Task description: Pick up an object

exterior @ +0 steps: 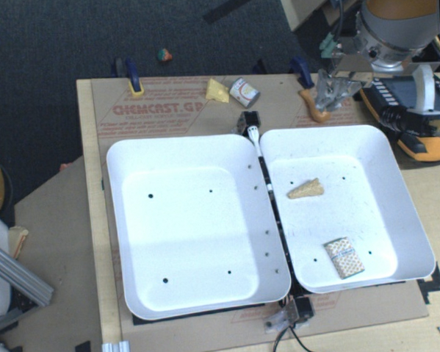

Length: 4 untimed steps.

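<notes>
on the cardboard-covered bench (180, 111) two shallow white plastic bins are set side by side, rims touching along the middle. the left bin (130, 213) is seen w/ only small dark holes in its floor. in the right bin (397, 192) two things are held: a tan wedge-shaped crumbly piece (306, 190) near the centre-left of the floor, and a small rectangular packet w/ a speckled pattern (344, 258) nearer the front rim, tilted a bit; they lie well apart, neither touching a wall.

the metal two-finger gripper (332, 97) is seen beyond the right bin's far rim, over the bench, above/just beside an orange curved object (316, 111); nothing is seen pinched in it, and whether the fingers are spread or pressed together cannot be told. the grey arm w/ orange band (402, 7) is at top right.

beyond the bins, a yellow wedge (217, 91) and a small white box (244, 92) lie on the cardboard near the far edge. open floor is left around both items in the right bin, most toward its right wall.
</notes>
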Motion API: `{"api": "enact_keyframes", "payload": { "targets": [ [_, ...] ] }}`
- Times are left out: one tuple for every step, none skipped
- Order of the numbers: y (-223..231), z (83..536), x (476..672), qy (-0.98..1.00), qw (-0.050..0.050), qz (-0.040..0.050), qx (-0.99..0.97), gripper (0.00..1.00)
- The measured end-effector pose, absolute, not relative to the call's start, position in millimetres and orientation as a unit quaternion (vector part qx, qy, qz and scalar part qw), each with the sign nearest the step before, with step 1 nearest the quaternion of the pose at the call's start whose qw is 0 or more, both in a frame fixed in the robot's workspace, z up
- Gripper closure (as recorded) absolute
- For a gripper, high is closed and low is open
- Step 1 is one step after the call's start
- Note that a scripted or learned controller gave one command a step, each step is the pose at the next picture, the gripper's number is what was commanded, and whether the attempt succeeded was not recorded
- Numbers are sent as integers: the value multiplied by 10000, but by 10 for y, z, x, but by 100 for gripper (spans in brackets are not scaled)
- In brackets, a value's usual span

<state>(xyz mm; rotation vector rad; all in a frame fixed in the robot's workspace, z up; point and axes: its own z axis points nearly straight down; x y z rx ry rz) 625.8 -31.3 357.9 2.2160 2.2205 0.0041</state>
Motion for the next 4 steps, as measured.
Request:
{"api": "enact_keyframes", "payload": {
  "targets": [
    [-538,3145,5728,7058,-32,-28,7084,100],
    [129,5019,5889,7095,78,86,7046,100],
    [238,3617,5473,7068,-58,-57,7074,100],
    [594,5460,5512,7088,68,88,7053,100]
  ]
}}
